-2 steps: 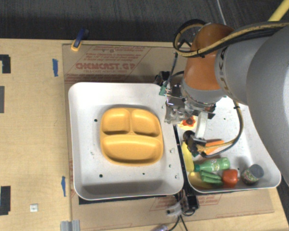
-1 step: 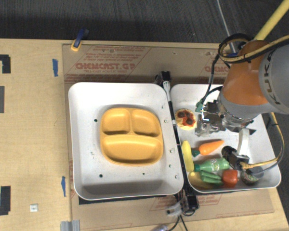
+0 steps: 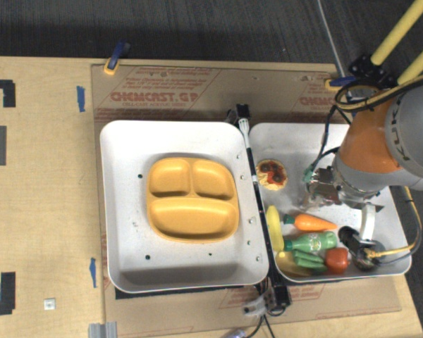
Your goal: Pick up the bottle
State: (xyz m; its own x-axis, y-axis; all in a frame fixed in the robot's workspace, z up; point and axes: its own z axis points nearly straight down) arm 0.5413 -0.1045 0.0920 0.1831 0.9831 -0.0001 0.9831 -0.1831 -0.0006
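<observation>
Fingers' spread cannot be told; the gripper (image 3: pixel 323 187) hangs over the right bin (image 3: pixel 296 143) just far of the green bottle (image 3: pixel 311 243), which lies crowded between carrot (image 3: pixel 314 223) and tomato (image 3: pixel 336 260).

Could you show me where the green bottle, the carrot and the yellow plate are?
green bottle (image 3: pixel 311 243), camera view: on the middle of its body.
carrot (image 3: pixel 314 223), camera view: on its orange middle.
yellow plate (image 3: pixel 194 218), camera view: on the floor of its wide lower compartment.
</observation>
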